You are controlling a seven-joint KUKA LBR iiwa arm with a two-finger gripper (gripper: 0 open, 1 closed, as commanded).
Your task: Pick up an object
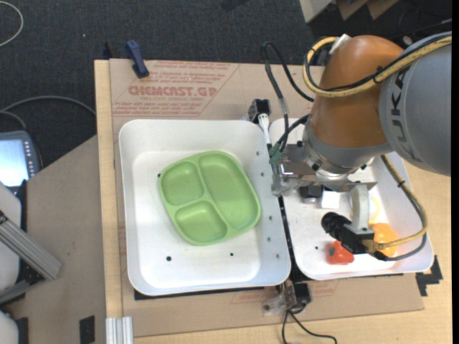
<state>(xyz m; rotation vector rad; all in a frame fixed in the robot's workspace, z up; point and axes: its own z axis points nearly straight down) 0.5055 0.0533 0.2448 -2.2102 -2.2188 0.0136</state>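
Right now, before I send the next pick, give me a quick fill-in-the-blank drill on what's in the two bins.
1. The divided plate in the left bin is ___ in colour.
2. That plate has ___ compartments.
3. The small red object lies in the ___ of the two bins.
4. The arm hangs over the red object's bin, not over the ___.

Missing words: green; three; right; plate.

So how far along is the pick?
Done: the arm hangs over the right bin. In hand: no object is seen gripped; a red object and an orange object lie on that bin's floor by the wrist. Left: grasp and lift. The green plate sits in the left bin.
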